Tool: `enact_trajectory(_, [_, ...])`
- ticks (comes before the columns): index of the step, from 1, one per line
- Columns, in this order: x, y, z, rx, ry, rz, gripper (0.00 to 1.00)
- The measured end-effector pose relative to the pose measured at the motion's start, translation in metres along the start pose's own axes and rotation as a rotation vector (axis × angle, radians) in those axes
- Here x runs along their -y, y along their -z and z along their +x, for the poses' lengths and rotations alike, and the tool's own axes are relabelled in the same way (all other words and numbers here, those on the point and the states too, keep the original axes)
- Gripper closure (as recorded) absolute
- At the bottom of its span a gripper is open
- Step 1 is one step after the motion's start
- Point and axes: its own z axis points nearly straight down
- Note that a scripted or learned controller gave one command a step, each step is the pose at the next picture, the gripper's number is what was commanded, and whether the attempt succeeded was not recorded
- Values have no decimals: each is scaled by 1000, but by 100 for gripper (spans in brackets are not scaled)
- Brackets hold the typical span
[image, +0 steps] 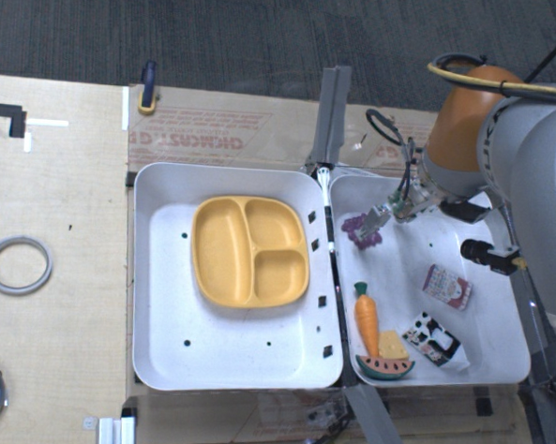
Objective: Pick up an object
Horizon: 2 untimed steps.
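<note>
1. fingers [383,216]: low in the right bin's far corner, tips at the purple grapes [361,228]; released or clenched, cannot tell.
2. grapes: on the bin floor, just left of the tips.
3. step, judged: approach to grasp; not lifted.
4. next move: centre over grapes, clench, raise.
5. right bin [494,370]: carrot [366,323], watermelon slice [383,367], pink packet [447,286].
6. left bin [157,350]: yellow plate [251,251].

Two white bins [152,284] [495,361]. One yellow divided plate [251,251]. One purple toy [361,228], one pink packet [447,286], one carrot [367,323], one watermelon slice [384,367], one black-and-white toy [432,341]. One tape ring [17,264] on the bench [53,362].
</note>
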Motion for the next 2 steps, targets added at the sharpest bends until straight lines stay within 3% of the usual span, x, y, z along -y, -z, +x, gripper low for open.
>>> enact_trajectory(1, [13, 22, 3, -2, 68, -1, 0])
enact_trajectory(2, [87, 95, -68, -3, -88, -1, 0])
